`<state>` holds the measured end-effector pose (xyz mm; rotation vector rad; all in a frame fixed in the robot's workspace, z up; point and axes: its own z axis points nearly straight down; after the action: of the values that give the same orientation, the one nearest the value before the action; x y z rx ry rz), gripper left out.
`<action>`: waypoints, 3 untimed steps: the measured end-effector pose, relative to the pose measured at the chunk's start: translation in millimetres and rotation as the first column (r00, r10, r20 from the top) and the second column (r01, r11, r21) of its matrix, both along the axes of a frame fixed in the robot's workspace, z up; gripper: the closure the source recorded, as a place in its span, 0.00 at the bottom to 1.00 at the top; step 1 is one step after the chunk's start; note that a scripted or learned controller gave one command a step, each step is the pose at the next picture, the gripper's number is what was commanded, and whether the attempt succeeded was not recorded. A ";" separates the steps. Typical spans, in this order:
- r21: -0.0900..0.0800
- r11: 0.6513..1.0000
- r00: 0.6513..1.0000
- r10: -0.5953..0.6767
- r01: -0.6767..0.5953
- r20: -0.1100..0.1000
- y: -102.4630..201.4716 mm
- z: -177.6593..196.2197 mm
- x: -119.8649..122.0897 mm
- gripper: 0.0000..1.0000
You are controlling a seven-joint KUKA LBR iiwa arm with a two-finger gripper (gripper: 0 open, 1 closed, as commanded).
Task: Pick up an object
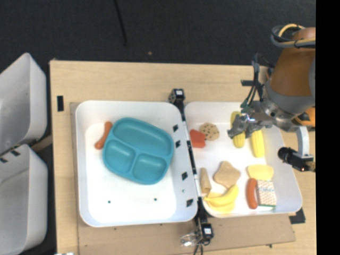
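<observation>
A: Two white bins sit side by side on a tan bench. What is in the left bin (pixel 85 195)?

B: A teal divided plate (pixel 138 150) lies in its upper middle, tilted a little. An orange carrot (pixel 103 135) lies just beside the plate's upper left edge.

A: And the right bin (pixel 289 193)?

B: It holds play food. A cookie (pixel 210 131) with dark chips sits near the upper left, with a red-orange piece (pixel 197 138) just left of it. Two corn cobs lie in the upper middle: the left cob (pixel 238 134) and the right cob (pixel 257 143). Lower down are a bread slice (pixel 227 175), a banana (pixel 223 199) below it, a small tan roll (pixel 205 180) at the left wall, a yellow piece (pixel 260 171), a red sausage (pixel 252 194) and a patterned packet (pixel 266 193) at the lower right.

A: Where is the arm?

B: It comes in from the upper right of the frame, grey with an orange body. Its gripper (pixel 243 122) hangs over the upper middle of the right bin, right at the top of the left cob.

A: Is it holding the cob?

B: I cannot tell. The fingers are too small and dark against the cob to show whether they are apart or together, or whether they touch it.
</observation>
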<state>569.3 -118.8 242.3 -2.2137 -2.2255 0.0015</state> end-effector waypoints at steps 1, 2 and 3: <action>0.000 1.000 1.000 -0.001 0.001 -0.001 31.4 2.3 -28.2 1.00; 0.000 1.000 1.000 0.000 0.000 -0.001 68.8 6.2 -59.6 1.00; -0.002 1.000 1.000 -0.002 0.002 -0.003 81.9 -6.5 -53.6 1.00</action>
<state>515.6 -36.9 235.8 -2.2152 -2.2225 0.0070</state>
